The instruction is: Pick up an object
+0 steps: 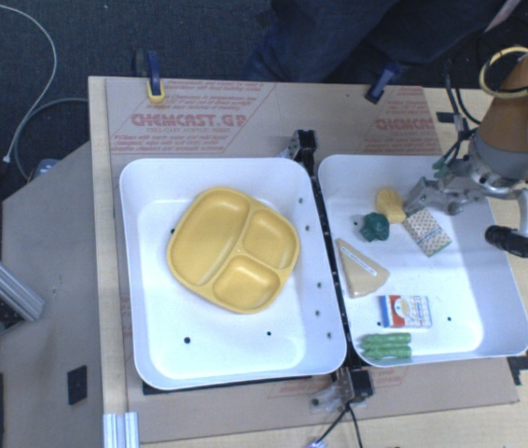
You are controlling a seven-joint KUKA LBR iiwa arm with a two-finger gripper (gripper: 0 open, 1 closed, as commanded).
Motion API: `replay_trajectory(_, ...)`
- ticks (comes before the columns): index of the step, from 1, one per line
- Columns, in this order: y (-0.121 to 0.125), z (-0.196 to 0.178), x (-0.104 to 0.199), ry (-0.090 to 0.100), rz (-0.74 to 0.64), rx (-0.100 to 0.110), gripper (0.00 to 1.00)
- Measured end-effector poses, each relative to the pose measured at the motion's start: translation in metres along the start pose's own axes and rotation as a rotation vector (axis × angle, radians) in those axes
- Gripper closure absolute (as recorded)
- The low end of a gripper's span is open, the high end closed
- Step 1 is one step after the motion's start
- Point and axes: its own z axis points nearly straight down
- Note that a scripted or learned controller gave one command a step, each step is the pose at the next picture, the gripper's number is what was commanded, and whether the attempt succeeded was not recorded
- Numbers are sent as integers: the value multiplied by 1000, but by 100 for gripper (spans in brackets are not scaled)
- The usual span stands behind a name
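My pincer hangs over the right white bin, far side; whether it is open or closed I cannot tell. Speckled flat packet lies just near of it, long axis slanting far-left to near-right. Pale yellow block just left. Packet looks closest.
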Motion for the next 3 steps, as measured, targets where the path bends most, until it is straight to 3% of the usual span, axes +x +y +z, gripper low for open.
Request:
replay_trajectory(1, 1, -14, -1, -4, -1, -5, 100)
replay_trajectory(3, -11, -123, 8, -7, 1, -10, 100)
